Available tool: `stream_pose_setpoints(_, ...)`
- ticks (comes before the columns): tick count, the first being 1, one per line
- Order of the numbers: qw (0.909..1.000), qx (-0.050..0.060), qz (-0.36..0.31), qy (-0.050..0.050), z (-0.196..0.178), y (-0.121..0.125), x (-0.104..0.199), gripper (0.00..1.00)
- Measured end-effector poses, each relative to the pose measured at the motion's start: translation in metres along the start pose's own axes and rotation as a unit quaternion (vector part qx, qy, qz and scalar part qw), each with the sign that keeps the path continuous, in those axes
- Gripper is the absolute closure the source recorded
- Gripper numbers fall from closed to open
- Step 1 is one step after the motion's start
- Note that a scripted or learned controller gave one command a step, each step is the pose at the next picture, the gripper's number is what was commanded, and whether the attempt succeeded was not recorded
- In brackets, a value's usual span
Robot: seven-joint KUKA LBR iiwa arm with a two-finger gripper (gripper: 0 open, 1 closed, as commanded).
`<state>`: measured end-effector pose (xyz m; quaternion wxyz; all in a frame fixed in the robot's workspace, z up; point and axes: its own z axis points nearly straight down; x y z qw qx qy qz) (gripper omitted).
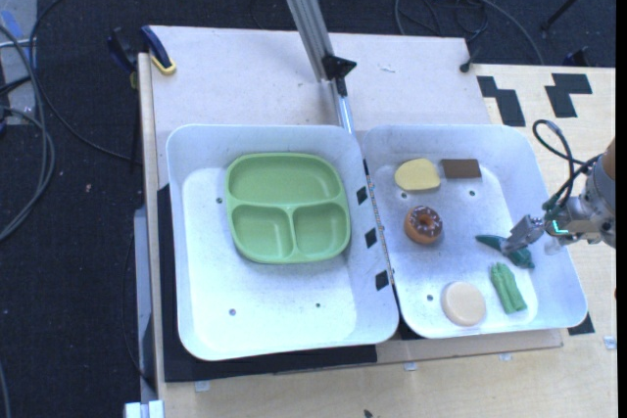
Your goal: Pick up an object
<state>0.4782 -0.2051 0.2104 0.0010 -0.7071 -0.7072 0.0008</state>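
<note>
The right bin [549, 210] holds a yellow piece [417, 175], a brown block [460, 169], a chocolate donut [424, 225], a pale round disc [463, 302] and a light green pod [507, 290]. A small dark green item [507, 250] lies just above the pod. My gripper [527, 233] reaches in from the right and sits low over the bin's right side, right at that dark green item. Whether it touches the item is not clear from this angle.
The left bin [196, 308] carries a green three-compartment plate [289, 208]. A slanted metal pole [309, 10] rises behind the bins. A cable [556, 147] loops near the arm's wrist at the right.
</note>
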Motion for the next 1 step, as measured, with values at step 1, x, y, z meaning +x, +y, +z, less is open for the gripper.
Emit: stream_pose_setpoints(1,1.0000,-0.001,0.000,0.000,-0.0007,0.0006,0.0000,0.00)
